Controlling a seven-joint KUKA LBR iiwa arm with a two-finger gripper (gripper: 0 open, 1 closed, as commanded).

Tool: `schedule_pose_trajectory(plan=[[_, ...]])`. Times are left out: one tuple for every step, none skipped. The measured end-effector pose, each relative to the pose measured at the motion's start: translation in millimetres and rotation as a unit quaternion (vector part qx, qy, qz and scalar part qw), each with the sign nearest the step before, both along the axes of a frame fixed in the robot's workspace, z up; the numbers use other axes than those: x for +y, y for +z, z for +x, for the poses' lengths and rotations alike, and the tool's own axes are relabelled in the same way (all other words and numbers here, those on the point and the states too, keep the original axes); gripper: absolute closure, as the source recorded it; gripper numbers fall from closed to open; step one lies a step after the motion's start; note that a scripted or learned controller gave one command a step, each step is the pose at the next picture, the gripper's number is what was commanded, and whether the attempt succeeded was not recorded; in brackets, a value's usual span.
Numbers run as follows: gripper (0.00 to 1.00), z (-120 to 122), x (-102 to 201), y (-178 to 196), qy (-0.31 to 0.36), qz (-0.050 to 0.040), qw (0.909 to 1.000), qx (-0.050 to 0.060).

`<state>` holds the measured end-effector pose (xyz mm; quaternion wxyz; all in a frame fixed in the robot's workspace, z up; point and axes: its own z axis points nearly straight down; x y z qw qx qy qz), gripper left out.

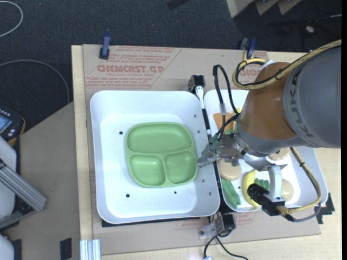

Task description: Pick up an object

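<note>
Brown bench (130, 69), two white bins: green divided plastic tray (161, 154) sits left, gripper (209, 155) beside it, grip state unclear.

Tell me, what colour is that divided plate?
Light green plate, clearest in the camera view.

Bench (135, 69) (two white bins (108, 161))
</note>
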<state>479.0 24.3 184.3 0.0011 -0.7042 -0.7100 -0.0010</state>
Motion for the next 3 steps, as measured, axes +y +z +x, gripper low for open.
schedule_pose_trajectory(plan=[[0.00,1.9,26.9,239.6,-0.001,0.0006,0.9999,-0.011],[1.00,1.1,26.0,240.8,-0.003,-0.0020,1.0000,-0.003],[1.00,-3.0,-28.3,7.7,-0.007,-0.0022,0.9999,0.008]])
